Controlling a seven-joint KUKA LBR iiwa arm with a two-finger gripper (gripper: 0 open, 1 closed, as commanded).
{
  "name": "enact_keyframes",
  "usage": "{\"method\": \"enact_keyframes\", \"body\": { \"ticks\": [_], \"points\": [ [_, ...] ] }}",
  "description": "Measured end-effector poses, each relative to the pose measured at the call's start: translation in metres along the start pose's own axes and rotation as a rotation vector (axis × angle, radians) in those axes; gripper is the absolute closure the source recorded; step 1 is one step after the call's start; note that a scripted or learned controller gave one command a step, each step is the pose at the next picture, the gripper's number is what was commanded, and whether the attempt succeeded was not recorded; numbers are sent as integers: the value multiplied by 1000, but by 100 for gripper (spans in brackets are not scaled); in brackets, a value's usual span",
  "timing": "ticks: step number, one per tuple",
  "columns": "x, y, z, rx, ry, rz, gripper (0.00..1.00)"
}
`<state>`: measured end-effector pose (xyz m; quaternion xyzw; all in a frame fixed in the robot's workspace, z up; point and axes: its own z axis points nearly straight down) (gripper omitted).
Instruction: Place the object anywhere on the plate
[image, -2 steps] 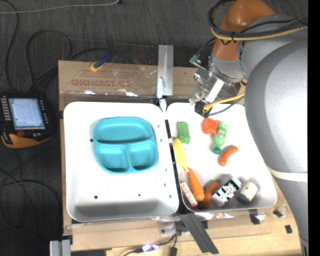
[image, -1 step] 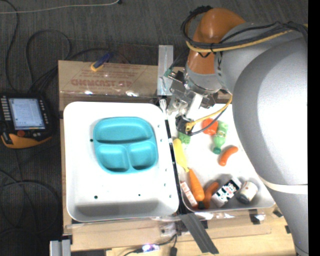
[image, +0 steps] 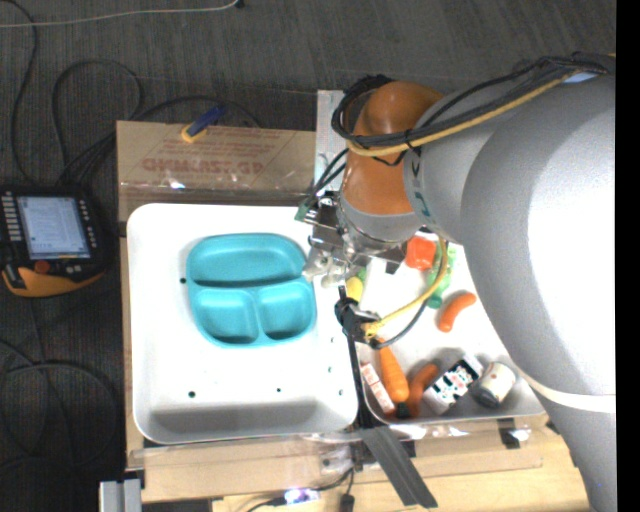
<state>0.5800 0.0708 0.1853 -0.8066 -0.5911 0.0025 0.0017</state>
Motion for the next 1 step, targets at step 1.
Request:
{"method": "enact_keyframes", "body": {
  "ticks": [1],
  "points": [
    [71,45,-11,-3,-3,109,100]
  ]
}}
